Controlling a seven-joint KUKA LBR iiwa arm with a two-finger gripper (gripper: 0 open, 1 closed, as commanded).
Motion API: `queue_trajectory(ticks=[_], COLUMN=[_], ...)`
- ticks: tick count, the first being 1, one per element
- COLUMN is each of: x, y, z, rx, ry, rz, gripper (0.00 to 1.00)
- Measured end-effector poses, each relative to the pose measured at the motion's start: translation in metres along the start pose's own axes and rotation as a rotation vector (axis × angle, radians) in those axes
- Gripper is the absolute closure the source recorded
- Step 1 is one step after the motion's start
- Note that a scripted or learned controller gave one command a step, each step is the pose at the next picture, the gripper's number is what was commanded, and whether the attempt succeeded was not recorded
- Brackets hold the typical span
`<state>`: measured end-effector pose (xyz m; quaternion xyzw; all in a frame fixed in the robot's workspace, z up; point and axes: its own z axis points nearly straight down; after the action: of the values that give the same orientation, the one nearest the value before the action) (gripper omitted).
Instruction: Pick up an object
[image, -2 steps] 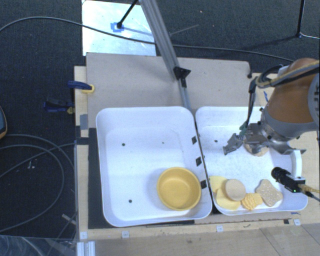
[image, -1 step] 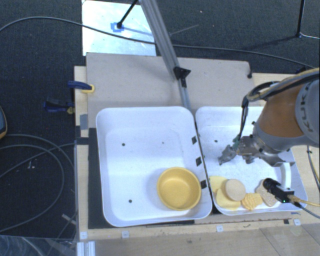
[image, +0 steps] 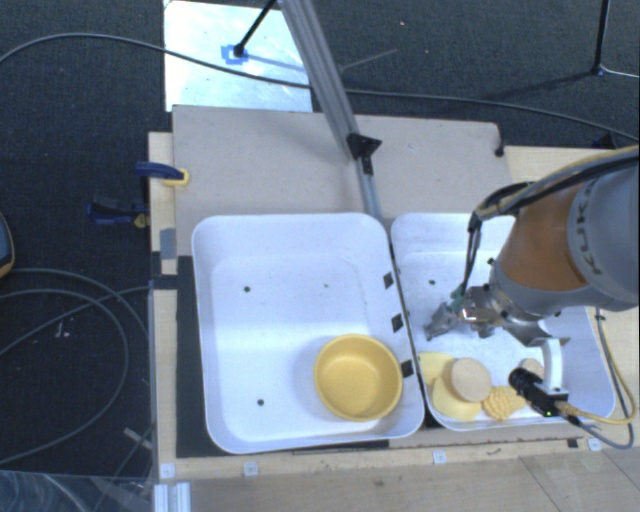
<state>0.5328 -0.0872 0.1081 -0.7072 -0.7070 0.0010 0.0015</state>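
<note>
In the right bin (image: 425, 250), against its front edge near the front-left corner, lies a small heap of toy food: a round tan biscuit-like disc (image: 468, 379) resting on a pale yellow slab (image: 447, 398), with a ridged, waffle-patterned yellow piece (image: 503, 403) touching them on the side toward the front-right corner. These look like light, stiff plastic pieces, probably smooth and apt to slip. The disc seems the easiest to take, pinched across its width at the rim, since it sits on top and is clear above. Being round, it has no long axis and points nowhere; it lies flat, face up. The slab beneath runs roughly along the bin's front edge.

The gripper (image: 450, 318) hangs over the bin's middle, just behind the heap and apart from it. Whether it is open or closed cannot be told, and nothing is seen in its hold.

In the left bin (image: 230, 250), a yellow bowl (image: 358, 376) sits upright near the front-right corner.
</note>
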Motion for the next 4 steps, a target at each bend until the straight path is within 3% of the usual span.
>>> queue_trajectory(ticks=[1, 2, 4], x=[0.0, 0.0, 0.006], y=[0.0, 0.001, 0.004], z=[0.018, 0.007, -0.083], rx=[-0.002, -0.006, -0.01], ry=[0.0, 0.0, -0.001], rz=[0.0, 0.0, -0.005], gripper=[0.0, 1.0, 1.0])
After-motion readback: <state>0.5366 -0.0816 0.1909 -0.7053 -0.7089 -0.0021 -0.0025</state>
